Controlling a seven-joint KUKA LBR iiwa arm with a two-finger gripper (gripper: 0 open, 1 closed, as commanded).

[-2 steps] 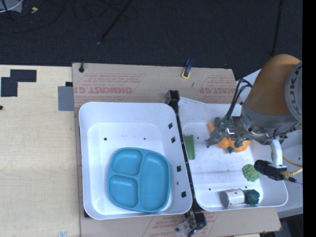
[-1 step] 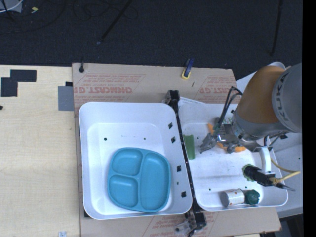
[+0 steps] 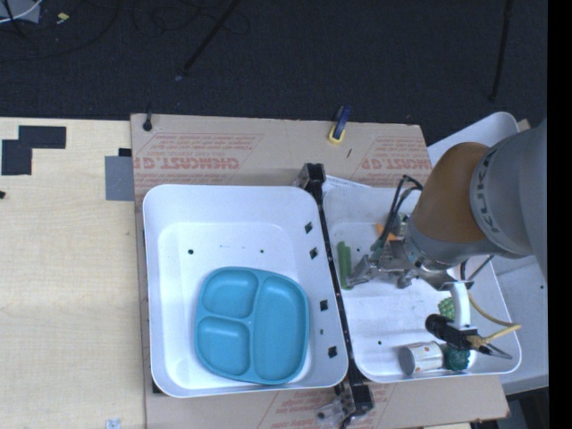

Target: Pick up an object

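Crowding the left wall of right bin (image 3: pixel 332 226) beside green stick (image 3: pixel 343 259): jaws, gap unreadable.

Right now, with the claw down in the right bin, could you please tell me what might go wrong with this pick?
1. The claw hangs beside the green stick, which lies tight along the left wall of the right bin; it may strike the wall or just nudge the stick.
2. The grey cylinder lies far off in the near corner, so this try probably cannot reach it.
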